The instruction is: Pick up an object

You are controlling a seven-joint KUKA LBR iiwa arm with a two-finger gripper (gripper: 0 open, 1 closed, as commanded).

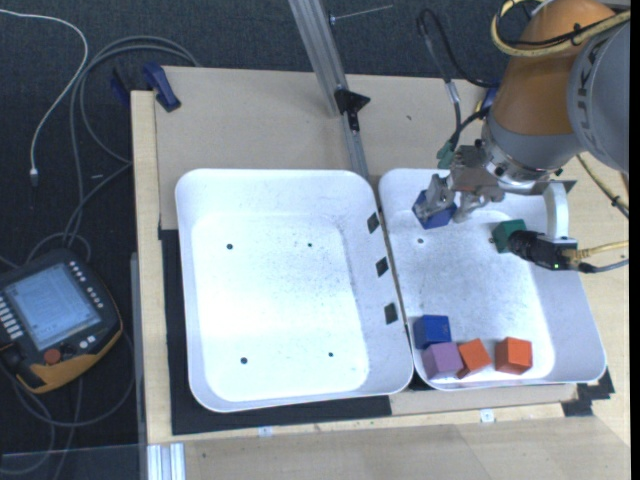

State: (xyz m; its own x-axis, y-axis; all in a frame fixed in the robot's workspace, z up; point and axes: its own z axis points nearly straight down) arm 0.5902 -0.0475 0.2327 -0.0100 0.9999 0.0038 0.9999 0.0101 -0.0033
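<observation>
My gripper (436, 208) hangs over the far left corner of the right bin (560, 308), reaching in from the right. A small blue block (431, 215) sits between its grey fingers, held above the bin floor. Along the bin's near edge lie a blue cube (432, 329), a purple cube (440, 359), an orange cube (473, 356) and an orange-red cube (513, 354), close together. A small green piece (510, 233) shows to the right of the gripper, beside a black connector.
The left bin (200, 268) stands next to the right one, with black clips (381, 266) along the shared rim. A metal pole (320, 48) rises at the back. Cables and a handheld pendant (50, 313) lie left of the bench.
</observation>
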